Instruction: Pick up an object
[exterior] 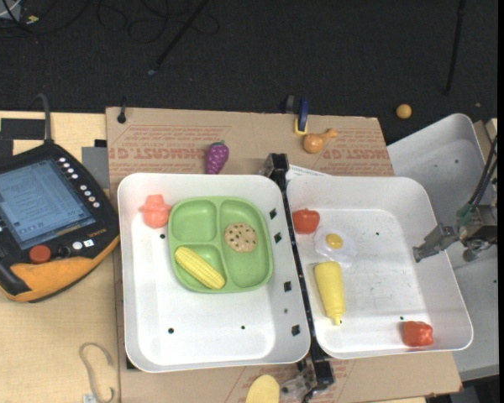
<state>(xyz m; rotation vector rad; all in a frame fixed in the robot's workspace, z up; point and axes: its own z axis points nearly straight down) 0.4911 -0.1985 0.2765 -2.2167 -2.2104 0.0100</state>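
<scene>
One fixed camera looks down at a slant from above the bench (50, 342), far enough back to take in both white bins (143, 342), with dark floor toward twelve o'clock.

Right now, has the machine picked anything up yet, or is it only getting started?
Only starting, it seems. Nothing looks done: the corn and cookie lie on the green tray, and the yellow bottle and tomato lie in the right bin. The tool sits at that bin's right edge, carrying nothing visible. The whole pick remains.
</scene>
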